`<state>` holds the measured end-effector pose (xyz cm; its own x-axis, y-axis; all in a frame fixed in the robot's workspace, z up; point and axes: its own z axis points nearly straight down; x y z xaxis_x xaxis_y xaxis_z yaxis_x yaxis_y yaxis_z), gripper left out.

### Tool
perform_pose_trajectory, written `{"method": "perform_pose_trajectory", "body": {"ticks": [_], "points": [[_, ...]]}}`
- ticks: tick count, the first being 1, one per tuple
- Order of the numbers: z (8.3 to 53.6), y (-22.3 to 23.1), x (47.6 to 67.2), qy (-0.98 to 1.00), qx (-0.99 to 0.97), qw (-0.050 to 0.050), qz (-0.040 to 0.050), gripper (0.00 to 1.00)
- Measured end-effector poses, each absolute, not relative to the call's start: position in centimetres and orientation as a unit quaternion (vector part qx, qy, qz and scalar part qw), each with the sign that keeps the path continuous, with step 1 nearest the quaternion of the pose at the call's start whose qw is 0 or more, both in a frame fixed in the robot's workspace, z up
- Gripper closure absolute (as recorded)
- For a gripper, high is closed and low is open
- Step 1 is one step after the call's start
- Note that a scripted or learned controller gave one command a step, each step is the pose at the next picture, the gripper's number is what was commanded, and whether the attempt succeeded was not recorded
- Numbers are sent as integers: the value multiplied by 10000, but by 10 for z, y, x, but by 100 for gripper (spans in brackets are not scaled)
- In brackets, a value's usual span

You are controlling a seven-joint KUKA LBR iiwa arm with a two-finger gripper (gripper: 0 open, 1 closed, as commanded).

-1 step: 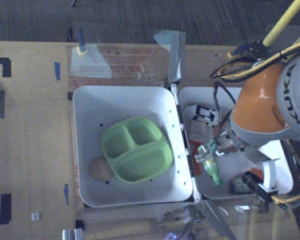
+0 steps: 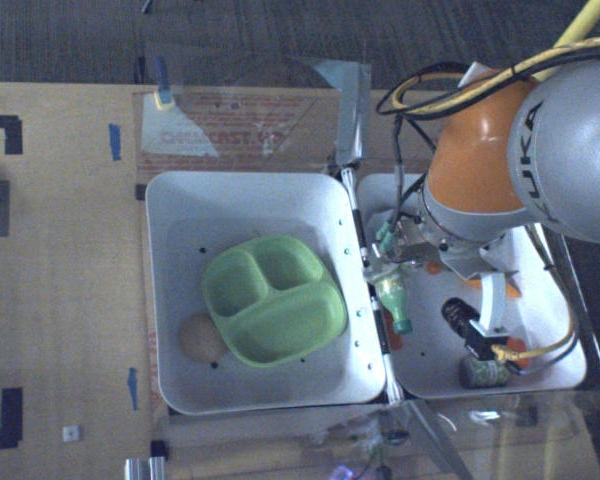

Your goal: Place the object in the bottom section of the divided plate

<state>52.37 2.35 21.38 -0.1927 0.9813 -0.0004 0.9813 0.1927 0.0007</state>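
Observation:
A green divided plate (image 2: 273, 300) lies in the left bin (image 2: 170, 228), its one large section toward the lower right and two smaller sections toward the upper left. My gripper (image 2: 388, 261) hangs over the left edge of the right bin (image 2: 560, 368), close to the divider between the bins. Directly below it a small green bottle with a red tip (image 2: 394, 306) lies along that edge, its upper end at the gripper. The view does not show whether it is gripped.
A tan round object (image 2: 201, 338) rests against the plate's lower left rim. In the right bin lie a greenish can (image 2: 483, 372) near the front wall and small orange pieces (image 2: 513, 290). The arm covers much of the right bin.

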Motion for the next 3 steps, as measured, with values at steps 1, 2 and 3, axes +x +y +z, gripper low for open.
{"method": "perform_pose_trajectory", "body": {"ticks": [1,2,3], "points": [[250,-4,539,7381,6747,8,1,100],[184,40,479,7318,6815,-9,-10,100],[257,62,521,7500,6615,2,2,100]]}}
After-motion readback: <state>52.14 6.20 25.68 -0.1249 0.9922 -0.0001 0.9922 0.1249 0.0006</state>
